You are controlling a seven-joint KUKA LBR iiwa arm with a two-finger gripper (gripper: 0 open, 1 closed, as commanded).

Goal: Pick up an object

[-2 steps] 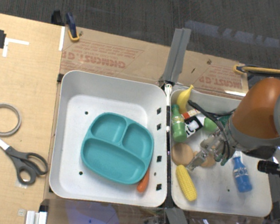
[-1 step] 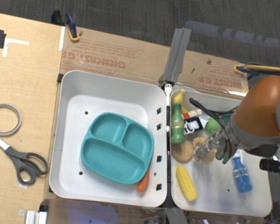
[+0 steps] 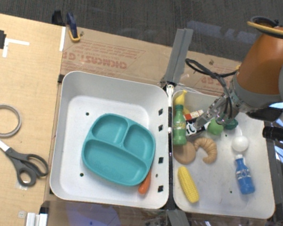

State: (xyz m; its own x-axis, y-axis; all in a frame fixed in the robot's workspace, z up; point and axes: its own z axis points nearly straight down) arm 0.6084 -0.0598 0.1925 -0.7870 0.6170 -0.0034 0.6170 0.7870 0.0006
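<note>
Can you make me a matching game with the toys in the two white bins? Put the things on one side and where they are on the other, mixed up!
Things:
1. teal plate
2. corn cob
3. blue bottle
4. carrot

Places:
A. right bin, near its right side
B. tucked under the plate's right front edge
C. middle of the left bin
D. right bin, front left part

Pairs: 1-C, 2-D, 3-A, 4-B
</note>
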